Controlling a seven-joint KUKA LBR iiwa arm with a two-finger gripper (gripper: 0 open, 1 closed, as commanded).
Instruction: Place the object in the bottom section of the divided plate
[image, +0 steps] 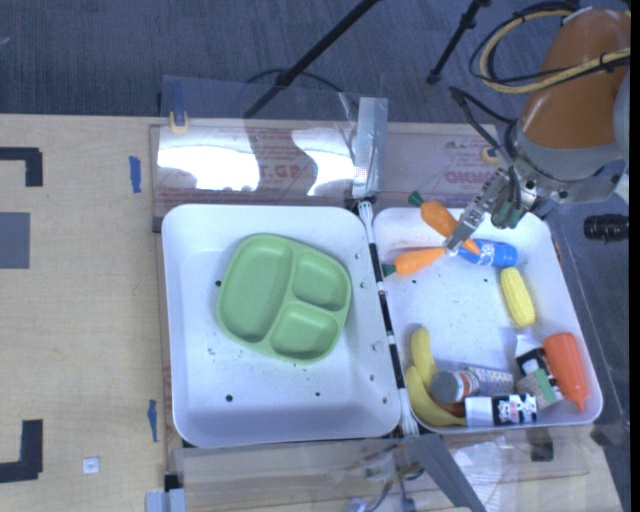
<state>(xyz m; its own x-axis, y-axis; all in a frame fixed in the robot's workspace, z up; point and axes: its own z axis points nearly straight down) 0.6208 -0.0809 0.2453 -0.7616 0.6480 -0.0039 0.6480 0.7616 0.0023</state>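
Over in the left white bin (190, 400) sits the pale green divided plastic plate (284, 296), lying flat and a little askew, one large section on its left and two smaller ones on its right; the section nearest the bin's near edge has nothing in it, and that I take to be the bottom one. Across the divider, in the right white bin (470, 300), the grey arm's two-finger gripper (466, 232) hangs low over the far end, right among three things: a short orange toy carrot with a green tip (434, 215) behind it, a longer orange carrot-shaped toy (418, 261) lying toward the divider, and a blue-and-white tube-like toy (490, 253) just to its right. Which one it is after is hard to say from here; the longer carrot seems likeliest. It looks light, stiff, smooth plastic, tapered and apt to roll or squirt out, so a hold across its thicker middle would serve best. Whether the fingers are apart or together I cannot tell at this slant. Further right lie a yellow toy corn cob (517, 296), a banana (425, 380) and an orange bottle-shaped toy (569, 366)
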